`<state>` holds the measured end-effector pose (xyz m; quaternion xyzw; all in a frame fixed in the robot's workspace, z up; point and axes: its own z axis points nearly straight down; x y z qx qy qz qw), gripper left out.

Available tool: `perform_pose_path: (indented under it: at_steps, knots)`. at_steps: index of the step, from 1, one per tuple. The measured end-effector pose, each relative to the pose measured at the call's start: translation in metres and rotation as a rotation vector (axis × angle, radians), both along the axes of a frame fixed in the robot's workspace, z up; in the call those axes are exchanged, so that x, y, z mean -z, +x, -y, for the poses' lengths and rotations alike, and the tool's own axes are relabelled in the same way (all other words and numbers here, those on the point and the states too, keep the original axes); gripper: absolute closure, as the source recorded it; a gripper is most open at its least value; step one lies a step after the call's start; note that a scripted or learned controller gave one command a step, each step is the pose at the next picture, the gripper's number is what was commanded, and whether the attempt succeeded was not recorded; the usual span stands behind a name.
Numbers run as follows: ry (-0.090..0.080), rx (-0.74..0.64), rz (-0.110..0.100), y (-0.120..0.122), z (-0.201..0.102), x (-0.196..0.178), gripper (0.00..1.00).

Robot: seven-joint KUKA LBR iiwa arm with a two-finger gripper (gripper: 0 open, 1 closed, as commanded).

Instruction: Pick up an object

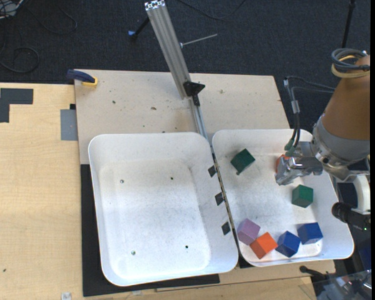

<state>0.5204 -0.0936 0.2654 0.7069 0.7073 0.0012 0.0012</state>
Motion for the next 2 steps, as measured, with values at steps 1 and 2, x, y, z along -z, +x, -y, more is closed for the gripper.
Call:
perform_pose_path:
  at_steps: [1,2]
  knots:
    - [0.003,-0.004,-0.008,-0.005,-0.056,0.017,1.00]
    - [0.002,-0.003,-0.007,-0.006,-0.098,0.023,1.00]
